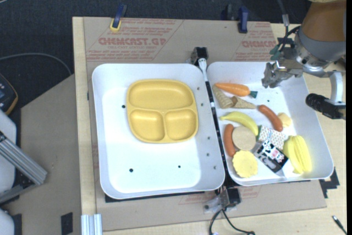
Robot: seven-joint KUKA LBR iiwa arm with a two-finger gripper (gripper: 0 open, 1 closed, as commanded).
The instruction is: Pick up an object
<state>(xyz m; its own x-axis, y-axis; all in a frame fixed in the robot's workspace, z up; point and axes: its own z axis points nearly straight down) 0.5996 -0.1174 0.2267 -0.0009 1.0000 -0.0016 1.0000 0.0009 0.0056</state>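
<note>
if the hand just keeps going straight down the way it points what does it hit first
Most likely bare floor of the right bin, near its far edge. The hand points down just right of the carrot, which it seems to miss, though depth is hard to judge from this slanted view.

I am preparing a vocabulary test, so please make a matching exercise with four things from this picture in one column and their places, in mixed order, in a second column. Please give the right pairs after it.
Things:
1. yellow divided plate
2. carrot
3. corn cob
4. gripper

Places:
A. near the right edge of the right bin, toward the front
B. in the middle of the left bin
C. above the far right corner of the right bin
D. at the far end of the right bin, lying crosswise

Pairs: 1-B, 2-D, 3-A, 4-C
</note>
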